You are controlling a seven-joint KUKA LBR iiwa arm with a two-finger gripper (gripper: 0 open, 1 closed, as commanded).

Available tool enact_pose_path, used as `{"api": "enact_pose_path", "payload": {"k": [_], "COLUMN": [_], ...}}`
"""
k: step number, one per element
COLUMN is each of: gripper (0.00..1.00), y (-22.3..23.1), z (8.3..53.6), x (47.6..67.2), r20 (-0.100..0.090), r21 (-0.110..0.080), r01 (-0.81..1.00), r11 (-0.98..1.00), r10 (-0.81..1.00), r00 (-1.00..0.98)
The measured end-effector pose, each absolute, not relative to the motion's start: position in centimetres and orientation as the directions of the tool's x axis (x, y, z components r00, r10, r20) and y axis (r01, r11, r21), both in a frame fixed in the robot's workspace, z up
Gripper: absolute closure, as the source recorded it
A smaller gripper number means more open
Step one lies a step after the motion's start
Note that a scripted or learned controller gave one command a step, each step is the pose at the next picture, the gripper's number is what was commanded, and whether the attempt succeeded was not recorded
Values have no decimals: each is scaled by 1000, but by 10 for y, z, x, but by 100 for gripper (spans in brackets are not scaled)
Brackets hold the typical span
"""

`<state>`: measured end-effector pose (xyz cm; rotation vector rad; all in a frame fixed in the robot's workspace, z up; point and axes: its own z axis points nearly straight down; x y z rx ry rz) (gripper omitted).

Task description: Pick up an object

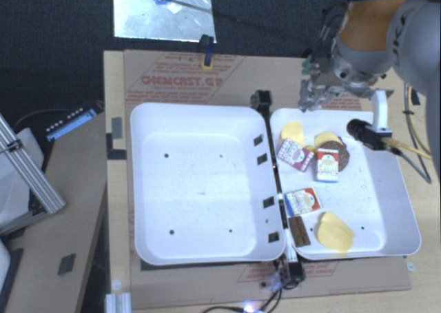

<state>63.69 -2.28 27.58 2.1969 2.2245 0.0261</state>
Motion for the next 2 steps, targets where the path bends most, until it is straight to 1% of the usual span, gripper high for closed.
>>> {"api": "enact_pose_path", "payload": {"k": [1, 2], "gripper": [100, 100], "y": [42, 86], "z": [233, 190], "x": [607, 526], "r20": [2, 3], "r21": [-2, -10], "r01": [1000, 1000], "r11": [10, 9], "r10": [1000, 1000], "r00": [-10, -9]}}
